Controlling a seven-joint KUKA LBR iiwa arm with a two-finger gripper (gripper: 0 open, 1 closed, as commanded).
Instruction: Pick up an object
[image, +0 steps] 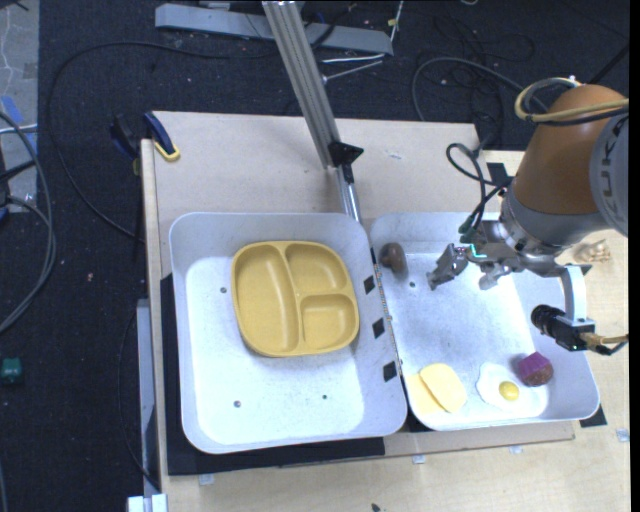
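The middle of the right bin (480, 330) is left bare, and open room is found there below the tool (465, 267). Its near edge is lined by a yellow piece (442, 387), a fried egg (500, 387) and a purple item (536, 368). A brown item (393, 258) is set by the far left wall. The left bin (200, 330) is largely taken by a yellow tray (295, 298), with bare floor left around it.

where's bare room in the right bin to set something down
The right bin's middle floor is bare, between the brown item at its upper left and the bottom row. Crowded spots: that row of yellow piece, fried egg and purple item, and under the gripper.
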